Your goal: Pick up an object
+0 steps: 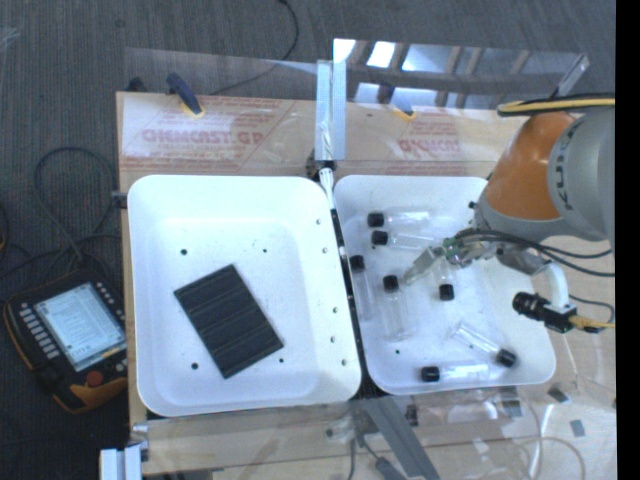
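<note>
- The clear vials (405,226) with black caps lay scattered across the right bin (540,368), toward the table's right edge; they looked light, slick and rounded, best pinched across the tube's middle.
- The jaws (428,261) hung low among them; whether spread or pinched, I could not tell.

We count two white bins (150,298): the left one bears one dark ridged slab (227,320); the right one (400,190), beside it, holds about eight clear black-capped vials (455,371).
</note>
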You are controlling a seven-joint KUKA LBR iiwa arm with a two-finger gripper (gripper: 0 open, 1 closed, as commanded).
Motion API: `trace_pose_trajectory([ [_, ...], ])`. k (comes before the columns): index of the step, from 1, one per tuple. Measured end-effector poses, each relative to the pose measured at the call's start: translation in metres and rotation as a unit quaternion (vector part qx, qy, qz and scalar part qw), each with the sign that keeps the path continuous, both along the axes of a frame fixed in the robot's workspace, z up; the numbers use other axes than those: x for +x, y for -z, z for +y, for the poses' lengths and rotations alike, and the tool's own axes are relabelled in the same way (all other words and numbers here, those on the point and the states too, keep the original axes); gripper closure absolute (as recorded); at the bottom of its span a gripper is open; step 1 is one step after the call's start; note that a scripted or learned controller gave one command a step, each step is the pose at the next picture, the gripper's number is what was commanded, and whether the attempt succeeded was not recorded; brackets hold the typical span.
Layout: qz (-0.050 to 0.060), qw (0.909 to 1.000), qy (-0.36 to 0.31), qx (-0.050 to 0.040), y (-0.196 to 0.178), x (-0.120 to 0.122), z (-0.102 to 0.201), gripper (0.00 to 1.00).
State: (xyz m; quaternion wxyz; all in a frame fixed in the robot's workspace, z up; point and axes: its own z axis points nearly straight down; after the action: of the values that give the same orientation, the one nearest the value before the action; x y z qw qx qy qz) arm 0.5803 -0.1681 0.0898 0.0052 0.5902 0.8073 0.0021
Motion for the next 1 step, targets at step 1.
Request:
trace_pose_trajectory([
  [1, -0.003, 1.0, -0.007, -0.001, -0.0007, -0.046, -0.0011, 0.0],
])
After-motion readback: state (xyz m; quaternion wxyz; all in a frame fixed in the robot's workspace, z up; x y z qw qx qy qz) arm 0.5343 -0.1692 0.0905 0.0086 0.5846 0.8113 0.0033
